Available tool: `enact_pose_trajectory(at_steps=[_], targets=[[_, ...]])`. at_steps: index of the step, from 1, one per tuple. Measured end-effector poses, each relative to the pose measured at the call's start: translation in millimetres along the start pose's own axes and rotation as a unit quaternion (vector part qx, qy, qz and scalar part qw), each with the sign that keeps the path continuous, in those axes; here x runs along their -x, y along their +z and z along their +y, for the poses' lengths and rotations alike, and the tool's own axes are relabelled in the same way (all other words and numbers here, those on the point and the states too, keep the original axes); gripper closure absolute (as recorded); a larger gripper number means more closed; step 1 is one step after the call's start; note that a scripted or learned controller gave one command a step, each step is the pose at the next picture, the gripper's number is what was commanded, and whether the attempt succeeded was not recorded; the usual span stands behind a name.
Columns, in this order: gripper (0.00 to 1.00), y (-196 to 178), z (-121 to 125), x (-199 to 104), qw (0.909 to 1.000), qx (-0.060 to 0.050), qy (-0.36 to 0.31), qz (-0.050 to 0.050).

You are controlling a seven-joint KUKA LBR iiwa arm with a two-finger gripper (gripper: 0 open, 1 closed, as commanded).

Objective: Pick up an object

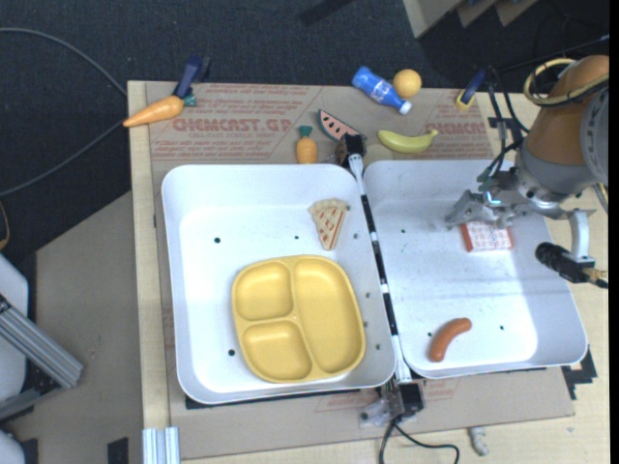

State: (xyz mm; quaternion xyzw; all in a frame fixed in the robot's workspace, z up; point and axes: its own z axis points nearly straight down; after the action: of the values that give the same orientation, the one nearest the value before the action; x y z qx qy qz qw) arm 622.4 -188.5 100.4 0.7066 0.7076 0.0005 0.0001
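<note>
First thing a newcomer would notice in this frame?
Probably the yellow divided plate, which dominates the left bin. Next, the grey-and-orange arm reaching into the right bin, its gripper poised just above a red-and-white packet, with a toy sausage lying alone near the front. Toy food is strewn along the bench behind the bins, including a banana and a carrot.

1. The arm [566,133] is grey and rounded, with an orange band directly above the wrist;
2. thin black and yellow cables loop beside that band;
3. the gripper [481,207] below the wrist is grey metal, angular and small.
</note>
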Motion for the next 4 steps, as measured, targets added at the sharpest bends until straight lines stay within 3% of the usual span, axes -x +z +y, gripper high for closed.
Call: enact_pose_trajectory(at_steps=[1,2,3,4], targets=[[1.0,-11,1,1,1.0,0.002,-0.001,-0.002],[0.0,-11,1,1,1.0,0.002,-0.001,-0.002],[0.0,11,8,9,1.0,0.004,0.0,-0.002],[1.0,-1,10,10,1.0,0.007,-0.001,-0.005]])
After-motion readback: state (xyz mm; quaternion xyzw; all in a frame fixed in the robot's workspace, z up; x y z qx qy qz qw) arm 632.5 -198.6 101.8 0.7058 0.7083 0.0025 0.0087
